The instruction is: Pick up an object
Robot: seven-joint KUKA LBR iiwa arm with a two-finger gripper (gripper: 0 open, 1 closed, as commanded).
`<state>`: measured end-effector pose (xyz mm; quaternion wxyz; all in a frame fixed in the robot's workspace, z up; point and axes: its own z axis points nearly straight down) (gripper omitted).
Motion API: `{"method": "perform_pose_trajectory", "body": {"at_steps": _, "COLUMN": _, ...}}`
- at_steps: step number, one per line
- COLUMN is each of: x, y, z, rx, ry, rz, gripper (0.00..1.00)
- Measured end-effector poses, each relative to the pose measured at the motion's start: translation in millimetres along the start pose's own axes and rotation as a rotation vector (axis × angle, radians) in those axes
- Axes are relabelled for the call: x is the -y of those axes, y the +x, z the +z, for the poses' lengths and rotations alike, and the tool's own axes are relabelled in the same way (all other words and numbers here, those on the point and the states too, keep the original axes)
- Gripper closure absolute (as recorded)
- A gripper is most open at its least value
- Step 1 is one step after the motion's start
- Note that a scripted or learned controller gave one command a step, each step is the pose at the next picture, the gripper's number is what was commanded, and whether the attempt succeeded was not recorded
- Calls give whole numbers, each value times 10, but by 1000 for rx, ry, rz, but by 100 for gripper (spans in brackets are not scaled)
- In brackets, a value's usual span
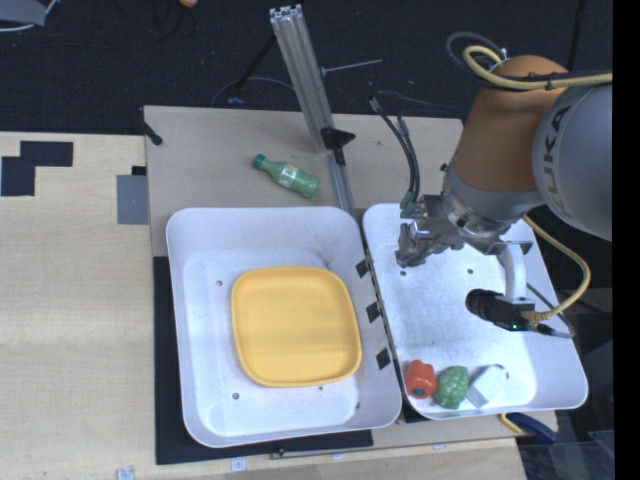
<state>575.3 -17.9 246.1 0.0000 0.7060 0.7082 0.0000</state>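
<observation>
The big grey robot arm (560, 158) comes in from the right, with its orange band just above the wrist. Its gripper (412, 253) hangs over the top left part of the right bin (560, 393), close to the wall next to the other bin. Nothing can be seen between its fingers, and I cannot tell if they are spread or squeezed together. The things to pick up sit in the bottom corner of the right bin: an orange-red toy pepper (420, 378), a bumpy green toy (451, 386) touching it, and a small white and grey block (484, 385) right beside that. They are well apart from the gripper. The left bin (200, 248) holds a yellow square plate (296, 325) lying flat in the middle. A little green bottle (286, 175) lies on its side on the bench (200, 158) behind the left bin. A silver metal bar (308, 73) leans up behind the bins.
</observation>
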Motion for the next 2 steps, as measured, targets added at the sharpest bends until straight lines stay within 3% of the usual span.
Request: {"method": "perform_pose_trajectory", "body": {"at_steps": 2, "x": 5, "y": 1030, "z": -12, "rx": 0, "ry": 0, "rz": 0, "gripper": 100}}
